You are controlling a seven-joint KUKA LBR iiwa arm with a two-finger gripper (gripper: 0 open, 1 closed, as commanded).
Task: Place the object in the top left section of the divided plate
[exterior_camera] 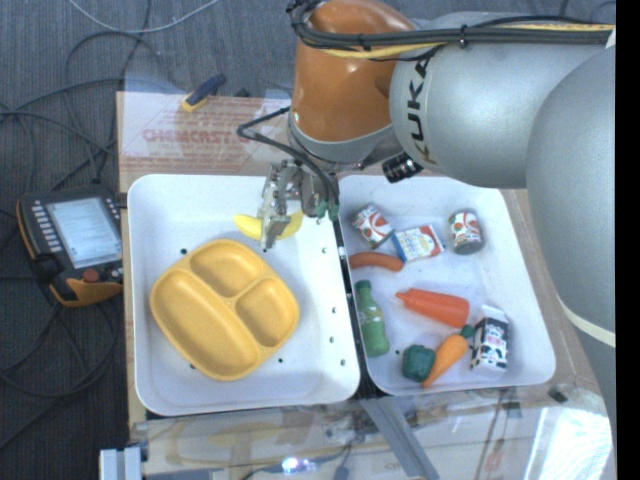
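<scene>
While the gripper (272, 230) hangs with its fingers closed around the banana (262, 225), just above the plate (224, 307) section nearest its tips, that toy looks light, stiff and slick-skinned, so a hold across its curved middle seems safest

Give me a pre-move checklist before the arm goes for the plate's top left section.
1. Yellow object between the fingers: cannot tell; the gripper is over it, but contact is unclear.
2. Object inside the plate: not ok; it sits just beyond the plate's upper rim, in the left bin.
3. Top left section free: ok; nothing lies in it.
4. Plate flat in the bin: ok.
5. Right bin items apart from the path: ok; they lie past the divider.
</scene>
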